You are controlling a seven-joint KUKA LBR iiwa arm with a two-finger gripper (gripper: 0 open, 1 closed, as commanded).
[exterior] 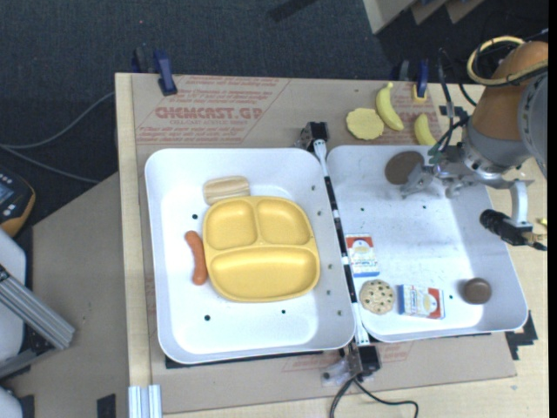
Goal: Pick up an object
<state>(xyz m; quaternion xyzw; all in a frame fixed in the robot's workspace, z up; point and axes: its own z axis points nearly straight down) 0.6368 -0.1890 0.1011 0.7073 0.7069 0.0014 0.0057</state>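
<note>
I see the gripper [432, 179] low over the far end of the right bin [492, 316], just right of a brown disc [402, 167]; I cannot tell how it is set. Nearer in that bin lie a small carton [361, 254], a cookie [376, 296], a packet [420, 301] and a brown lump [476, 290]. The left bin [165, 233] holds a yellow tray [259, 248], a sausage [197, 257] and a bread piece [226, 188].

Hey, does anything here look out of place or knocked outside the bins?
Yes. Two bananas and a round yellow piece lie on the bench above the right bin, outside its rim. The hot dog and bread sit beside the yellow tray, not in its compartments.
</note>
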